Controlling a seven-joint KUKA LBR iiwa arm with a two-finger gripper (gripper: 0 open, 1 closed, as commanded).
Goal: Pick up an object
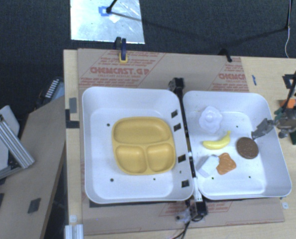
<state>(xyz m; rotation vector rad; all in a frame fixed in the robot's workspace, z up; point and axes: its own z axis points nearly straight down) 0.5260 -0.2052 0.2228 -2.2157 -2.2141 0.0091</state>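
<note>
A yellow banana [217, 142], brown disc [247, 148] and orange piece [226, 164] lie in the right bin [272, 176].

Even, diffuse overhead light, moderately bright. The two shallow white plastic bins [138, 96] run near overexposed, with soft faint shadows along the inner walls. Glare on the silvery reflective sheet [107, 14] up top. Picture low-resolution, slightly soft and grainy; dark floor loses detail.
</note>
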